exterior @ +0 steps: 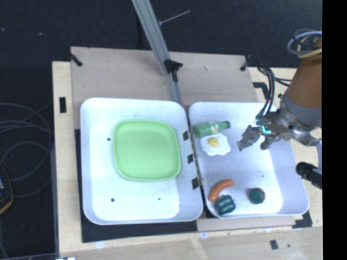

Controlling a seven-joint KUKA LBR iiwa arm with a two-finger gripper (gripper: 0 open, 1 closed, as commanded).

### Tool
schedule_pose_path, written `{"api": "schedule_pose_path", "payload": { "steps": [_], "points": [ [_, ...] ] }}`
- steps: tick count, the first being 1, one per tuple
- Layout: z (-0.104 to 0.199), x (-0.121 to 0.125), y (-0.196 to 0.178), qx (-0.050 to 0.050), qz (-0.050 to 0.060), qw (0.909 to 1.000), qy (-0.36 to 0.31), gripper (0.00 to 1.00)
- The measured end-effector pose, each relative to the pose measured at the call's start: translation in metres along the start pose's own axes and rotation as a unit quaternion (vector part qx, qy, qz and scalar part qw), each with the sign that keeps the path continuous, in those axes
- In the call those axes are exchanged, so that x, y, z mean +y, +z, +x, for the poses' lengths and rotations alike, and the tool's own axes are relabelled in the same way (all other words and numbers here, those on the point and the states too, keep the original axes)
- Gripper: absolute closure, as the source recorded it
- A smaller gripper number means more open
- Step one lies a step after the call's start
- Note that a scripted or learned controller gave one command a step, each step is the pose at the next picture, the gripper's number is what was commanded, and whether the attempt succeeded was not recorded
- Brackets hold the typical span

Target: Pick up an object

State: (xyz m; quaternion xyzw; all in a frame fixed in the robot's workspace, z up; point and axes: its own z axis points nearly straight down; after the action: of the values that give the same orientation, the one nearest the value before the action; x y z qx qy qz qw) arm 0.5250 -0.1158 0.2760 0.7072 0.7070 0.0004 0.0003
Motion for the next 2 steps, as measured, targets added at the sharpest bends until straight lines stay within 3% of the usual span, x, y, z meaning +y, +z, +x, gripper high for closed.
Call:
{"api": "schedule_pose_path", "payload": {
  "steps": [1,2],
  "points": [
    [0.0,0.0,0.0,0.0,0.0,1.0,0.0,0.0],
    [0.001,0.003,0.043,0.0,0.002,1.0,0.0,0.0]
  ]
}}
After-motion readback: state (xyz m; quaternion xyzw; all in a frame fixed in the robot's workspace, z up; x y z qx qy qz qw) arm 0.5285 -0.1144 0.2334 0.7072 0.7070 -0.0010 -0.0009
